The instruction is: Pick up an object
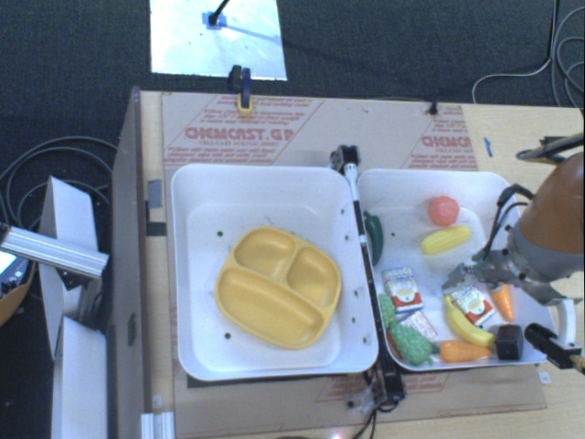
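Observation:
The right bin (402, 186) holds several toy foods. A red ball (443, 210) and a yellow corn cob (445, 240) lie toward the back. A small carton (402, 289), a green broccoli (411, 344), a banana (464, 323) and an orange carrot (462, 350) lie toward the front. My gripper (468, 282) hangs low over the right side of this bin. It is just above a second small carton (473, 305) and beside a short carrot (504, 302). The wrist hides how the gripper stands.
The left bin (201, 199) holds a yellow divided plate (279, 286). A green item (373, 234) lies against the wall between the two bins. A black block (508, 341) sits at the right bin's front right corner. Cables run over the floor at the far left.

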Controlling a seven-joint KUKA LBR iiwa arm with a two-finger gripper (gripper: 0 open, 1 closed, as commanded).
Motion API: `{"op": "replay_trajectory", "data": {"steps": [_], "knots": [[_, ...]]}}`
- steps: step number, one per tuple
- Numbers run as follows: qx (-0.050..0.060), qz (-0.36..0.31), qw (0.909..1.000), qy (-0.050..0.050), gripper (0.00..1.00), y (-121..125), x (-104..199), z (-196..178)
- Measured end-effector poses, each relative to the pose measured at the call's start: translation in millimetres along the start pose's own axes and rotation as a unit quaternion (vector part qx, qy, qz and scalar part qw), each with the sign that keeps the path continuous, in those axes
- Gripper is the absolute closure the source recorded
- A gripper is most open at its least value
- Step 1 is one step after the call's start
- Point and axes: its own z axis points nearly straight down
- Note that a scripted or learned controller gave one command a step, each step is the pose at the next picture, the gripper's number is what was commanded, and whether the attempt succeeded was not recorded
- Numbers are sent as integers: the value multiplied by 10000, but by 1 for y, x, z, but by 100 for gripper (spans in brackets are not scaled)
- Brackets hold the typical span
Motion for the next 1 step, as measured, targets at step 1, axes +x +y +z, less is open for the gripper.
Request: {"op": "replay_trajectory", "data": {"steps": [1], "knots": [[-36, -38, 10000, 1, 0, 80, 57, -46]]}}
